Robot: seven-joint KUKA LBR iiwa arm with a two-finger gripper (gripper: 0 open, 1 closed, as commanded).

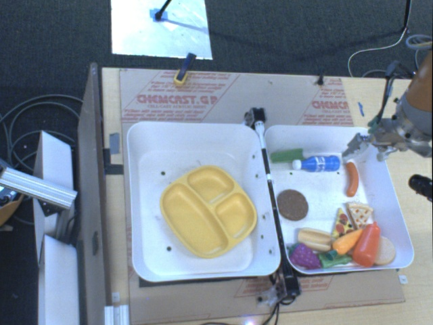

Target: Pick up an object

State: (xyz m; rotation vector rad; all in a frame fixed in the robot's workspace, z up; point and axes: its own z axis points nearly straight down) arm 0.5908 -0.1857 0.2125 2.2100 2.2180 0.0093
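Over the right bin (404, 230), near its far right corner, the gripper (369, 145) hangs with its two fingers apart and nothing between them. Probably it stays high so it can choose one toy before going down. Nearest below it lies the sausage (351, 179), alone on bare floor, an easy target. A blue bottle (318, 162) and green marker (287, 156) lie near the far wall; a brown patty (292, 204) sits in the middle. Other food toys crowd the near edge. In the left bin (139, 202) rests a yellow tray (207, 210).
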